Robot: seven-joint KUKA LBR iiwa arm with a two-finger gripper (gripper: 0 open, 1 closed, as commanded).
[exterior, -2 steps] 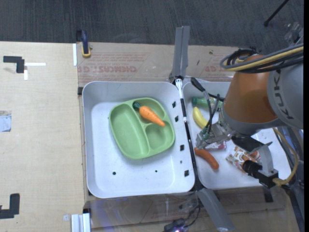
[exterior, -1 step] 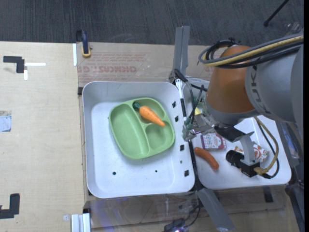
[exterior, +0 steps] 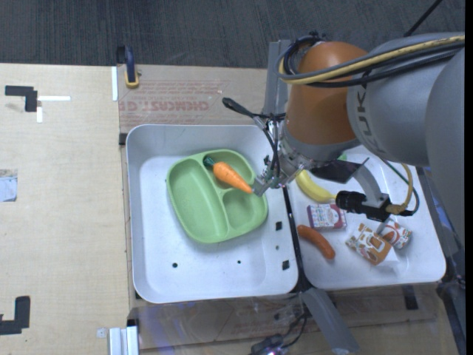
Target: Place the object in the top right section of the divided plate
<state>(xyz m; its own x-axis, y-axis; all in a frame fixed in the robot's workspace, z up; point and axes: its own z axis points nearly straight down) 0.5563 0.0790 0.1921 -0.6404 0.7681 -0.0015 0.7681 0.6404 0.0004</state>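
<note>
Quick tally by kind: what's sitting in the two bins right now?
Green divided plastic plate: 1
Orange toy carrot: 1
Yellow toy banana: 1
Red toy sausage: 1
Small printed packets: 2
Total: 6

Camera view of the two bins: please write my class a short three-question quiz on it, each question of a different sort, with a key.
1. True or false: the carrot lies on the green plate.
2. Which bin holds the banana? A) left bin B) right bin C) neither
3. Fill in: the sausage lies in the right bin, close to the ______ between the two bins.

Key:
1. True; it rests in the plate's upper right section, with the tool beside the plate's right rim.
2. B.
3. Divider (the shared edge).
</note>
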